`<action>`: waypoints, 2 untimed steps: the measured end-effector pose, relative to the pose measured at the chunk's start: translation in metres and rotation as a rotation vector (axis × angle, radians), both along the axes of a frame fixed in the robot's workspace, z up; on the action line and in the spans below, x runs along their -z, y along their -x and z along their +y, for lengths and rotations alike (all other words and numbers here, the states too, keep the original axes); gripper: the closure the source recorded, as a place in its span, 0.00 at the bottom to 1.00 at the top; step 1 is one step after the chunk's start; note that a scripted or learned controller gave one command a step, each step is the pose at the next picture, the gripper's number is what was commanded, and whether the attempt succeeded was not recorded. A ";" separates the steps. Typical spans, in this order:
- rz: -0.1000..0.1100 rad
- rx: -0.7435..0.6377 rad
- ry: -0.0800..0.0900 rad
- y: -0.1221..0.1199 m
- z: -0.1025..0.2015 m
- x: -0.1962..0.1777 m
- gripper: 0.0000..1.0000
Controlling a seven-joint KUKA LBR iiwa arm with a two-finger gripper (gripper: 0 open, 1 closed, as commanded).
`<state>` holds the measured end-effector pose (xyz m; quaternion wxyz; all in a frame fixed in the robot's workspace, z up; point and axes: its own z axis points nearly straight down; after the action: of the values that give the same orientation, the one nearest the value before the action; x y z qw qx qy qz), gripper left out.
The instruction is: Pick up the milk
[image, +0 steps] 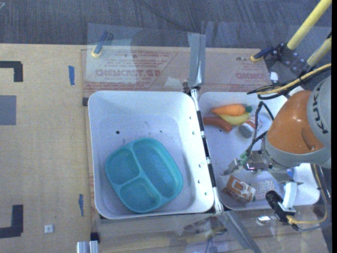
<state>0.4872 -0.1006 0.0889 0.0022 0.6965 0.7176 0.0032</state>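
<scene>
Single fixed overhead camera, slanted view.
It looked down from above the bench (42, 157), far enough to take in both white bins: the left bin (105, 109) fully, the right bin (221, 157) partly covered by the arm (295, 130) entering from the right.

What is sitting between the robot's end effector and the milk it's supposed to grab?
Nothing visible. The end effector is low in the right bin, and the small brown and white carton that looks like the milk lies just below it with bare bin floor between. The carrot and other toy foods sit at the far end.
</scene>
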 end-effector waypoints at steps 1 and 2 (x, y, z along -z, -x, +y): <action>0.004 -0.159 0.004 0.008 0.001 -0.039 0.00; 0.004 -0.159 0.004 0.008 0.001 -0.039 0.00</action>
<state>0.4795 -0.0995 0.1282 0.0018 0.6373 0.7706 0.0006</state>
